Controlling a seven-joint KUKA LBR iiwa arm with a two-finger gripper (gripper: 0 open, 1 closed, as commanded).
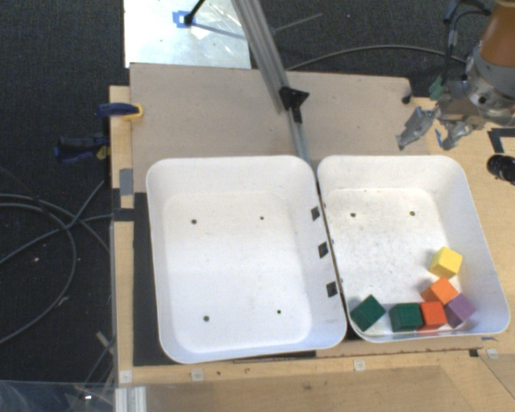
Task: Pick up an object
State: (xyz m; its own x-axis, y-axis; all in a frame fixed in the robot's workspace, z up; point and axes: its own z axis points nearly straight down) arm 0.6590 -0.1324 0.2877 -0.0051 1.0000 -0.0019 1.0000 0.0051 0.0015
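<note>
The gripper (436, 134) hangs released and empty above the far rim of the right bin (386, 230); the yellow block (447, 261), nearest of the clustered blocks, lies at its 6 o'clock, well apart

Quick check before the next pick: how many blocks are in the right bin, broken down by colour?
Green blocks: 2
Orange blocks: 2
Yellow block: 1
Purple block: 1
Total: 6, all clustered in the near corner of the right bin.
</note>
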